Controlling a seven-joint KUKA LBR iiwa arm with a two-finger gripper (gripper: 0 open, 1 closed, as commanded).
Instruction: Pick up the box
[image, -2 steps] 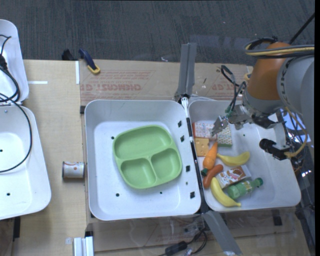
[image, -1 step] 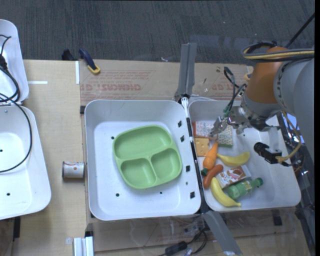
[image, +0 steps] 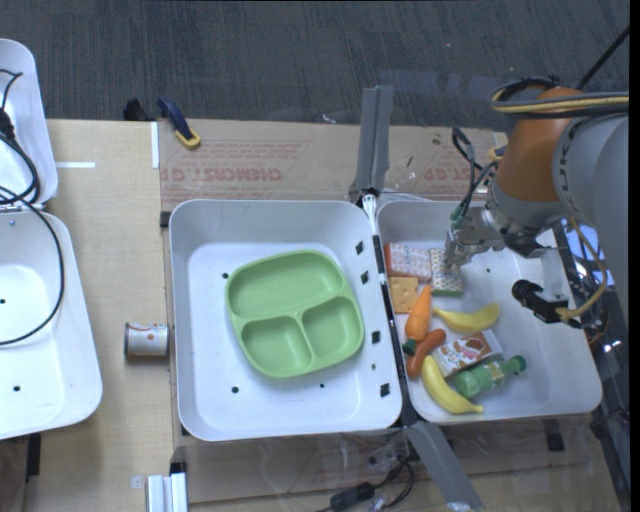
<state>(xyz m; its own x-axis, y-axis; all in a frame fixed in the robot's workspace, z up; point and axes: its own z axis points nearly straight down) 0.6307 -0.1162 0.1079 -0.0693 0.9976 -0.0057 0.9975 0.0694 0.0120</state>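
Brown cardboard bench (image: 100, 210); dark carpet (image: 250, 50)

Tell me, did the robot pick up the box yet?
Not yet. Done: the arm has reached over the right bin, and its gripper is down at the box, near the bin's far left corner. In hand: nothing I can see lifted; the box lies flat beside the carrot. Left: grabbing the box and raising it.

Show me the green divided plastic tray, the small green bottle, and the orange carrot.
Green divided plastic tray (image: 262, 292), camera view, floor of its large upper compartment.
Small green bottle (image: 483, 378), camera view, middle of its body.
Orange carrot (image: 419, 314), camera view, middle of its length.
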